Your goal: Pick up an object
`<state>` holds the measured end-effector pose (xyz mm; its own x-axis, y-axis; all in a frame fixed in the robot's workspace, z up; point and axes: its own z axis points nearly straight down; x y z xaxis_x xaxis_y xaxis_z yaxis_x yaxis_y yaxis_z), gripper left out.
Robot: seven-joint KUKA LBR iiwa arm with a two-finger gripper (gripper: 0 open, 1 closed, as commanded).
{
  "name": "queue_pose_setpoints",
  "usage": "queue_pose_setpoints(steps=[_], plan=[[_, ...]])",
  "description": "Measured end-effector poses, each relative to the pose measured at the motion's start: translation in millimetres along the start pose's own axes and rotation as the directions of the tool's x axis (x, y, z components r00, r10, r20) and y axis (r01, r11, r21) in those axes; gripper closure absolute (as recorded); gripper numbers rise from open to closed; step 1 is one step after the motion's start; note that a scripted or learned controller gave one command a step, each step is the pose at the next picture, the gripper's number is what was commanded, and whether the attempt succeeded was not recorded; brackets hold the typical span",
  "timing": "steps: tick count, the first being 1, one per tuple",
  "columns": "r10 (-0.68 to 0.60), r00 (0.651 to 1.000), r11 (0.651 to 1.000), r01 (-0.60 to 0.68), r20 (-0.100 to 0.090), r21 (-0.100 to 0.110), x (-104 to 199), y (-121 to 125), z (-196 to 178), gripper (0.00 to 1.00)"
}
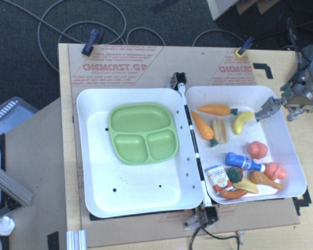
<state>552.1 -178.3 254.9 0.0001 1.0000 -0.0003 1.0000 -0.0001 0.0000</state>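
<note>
On the bench sit two shallow white bins side by side. Left bin (88,139) holds one thing, a green divided plate (143,133) with three compartments, lying flat toward the bin's far half. Right bin (295,155) holds the toys, all in a loose scatter. Counting them: two carrots, one (215,109) lying crosswise near the far wall and one (202,125) slanting along the left wall; one tan bread-like piece (219,131) just beside the slanted carrot; one yellow banana (243,121) near the far right; two pinkish-red round pieces, one (257,149) mid-bin and one (275,171) nearer the right wall; one blue bottle (240,161) on its side between them; one small printed carton (218,177); one brown drumstick-like piece (263,179); and a yellow wedge (246,186) over a red-orange sausage shape (232,194) at the near wall. That near cluster overlaps, so there may be a further small green and red piece tucked in by the carton.

At the right edge the gripper (266,110) reaches in over the right bin's far right corner. One dark finger (264,111) slants down toward the banana, its tip just beside the fruit, though contact is not clear. Whether the fingers are spread or pressed together cannot be told at this angle, and nothing shows between them.
</note>
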Motion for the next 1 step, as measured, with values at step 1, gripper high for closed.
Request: queue_pose_setpoints(steps=[1], plan=[[-0.001, 1.0, 1.0, 0.001, 0.0, 0.0, 10.6, 93.5, 142.6, 0.0]])
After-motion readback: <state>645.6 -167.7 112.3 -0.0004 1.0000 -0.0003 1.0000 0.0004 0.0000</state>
